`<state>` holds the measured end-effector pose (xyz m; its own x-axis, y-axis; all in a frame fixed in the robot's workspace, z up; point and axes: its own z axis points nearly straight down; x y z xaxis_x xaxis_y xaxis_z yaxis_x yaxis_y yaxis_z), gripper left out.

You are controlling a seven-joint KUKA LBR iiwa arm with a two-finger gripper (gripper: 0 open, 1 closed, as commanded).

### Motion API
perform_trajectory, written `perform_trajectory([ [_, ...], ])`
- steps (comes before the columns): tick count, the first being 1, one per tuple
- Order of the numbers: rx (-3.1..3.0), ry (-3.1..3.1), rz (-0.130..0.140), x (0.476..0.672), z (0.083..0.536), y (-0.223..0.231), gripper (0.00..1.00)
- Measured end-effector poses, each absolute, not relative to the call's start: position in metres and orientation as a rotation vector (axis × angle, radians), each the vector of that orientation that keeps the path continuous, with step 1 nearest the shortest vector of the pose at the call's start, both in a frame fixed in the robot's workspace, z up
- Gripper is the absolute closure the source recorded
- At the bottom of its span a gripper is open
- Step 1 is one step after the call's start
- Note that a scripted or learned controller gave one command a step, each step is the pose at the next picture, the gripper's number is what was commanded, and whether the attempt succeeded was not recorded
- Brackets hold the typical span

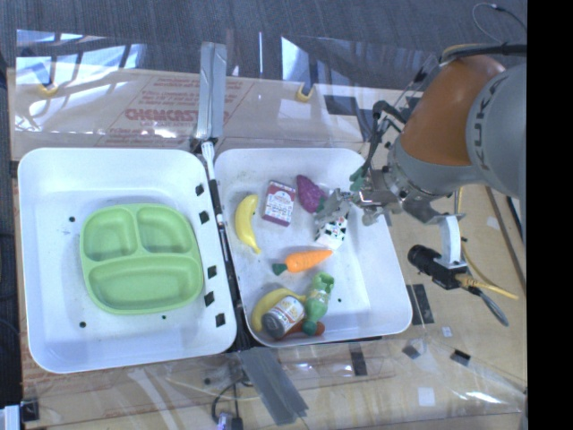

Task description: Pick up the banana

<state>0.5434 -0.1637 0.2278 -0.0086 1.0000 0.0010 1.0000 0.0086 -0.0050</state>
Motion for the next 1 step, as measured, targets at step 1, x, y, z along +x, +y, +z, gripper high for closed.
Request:
perform_trajectory([
  [1,-2.135,-2.300,0.005,0.5438,0.1578,-0.1718,0.00],
])
